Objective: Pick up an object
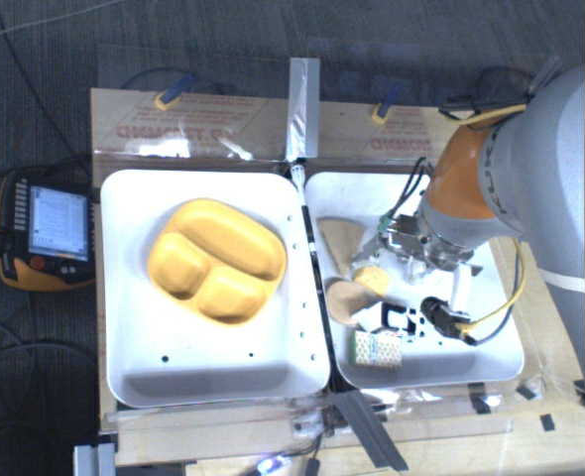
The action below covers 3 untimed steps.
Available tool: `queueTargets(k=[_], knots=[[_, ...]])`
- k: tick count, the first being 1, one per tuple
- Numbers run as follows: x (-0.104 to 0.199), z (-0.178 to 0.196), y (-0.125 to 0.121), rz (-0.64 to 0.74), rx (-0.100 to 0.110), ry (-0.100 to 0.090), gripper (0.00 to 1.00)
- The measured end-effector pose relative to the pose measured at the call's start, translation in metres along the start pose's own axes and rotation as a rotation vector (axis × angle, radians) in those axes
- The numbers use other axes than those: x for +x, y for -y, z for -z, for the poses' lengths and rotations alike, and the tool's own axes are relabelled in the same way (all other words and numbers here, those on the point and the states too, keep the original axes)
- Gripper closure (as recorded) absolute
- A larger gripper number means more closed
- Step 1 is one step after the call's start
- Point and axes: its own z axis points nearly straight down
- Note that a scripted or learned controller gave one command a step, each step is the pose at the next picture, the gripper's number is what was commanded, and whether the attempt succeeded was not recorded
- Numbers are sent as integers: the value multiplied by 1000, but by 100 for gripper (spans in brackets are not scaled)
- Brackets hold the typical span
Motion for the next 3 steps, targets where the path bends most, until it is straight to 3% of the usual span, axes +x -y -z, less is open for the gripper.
queueTargets(k=[1,2,3], knots=[[-5,-9,16,-485,-16,-9,0],[-9,47,17,-150,-1,1,0],[7,-9,12,132,-11,-1,0]])
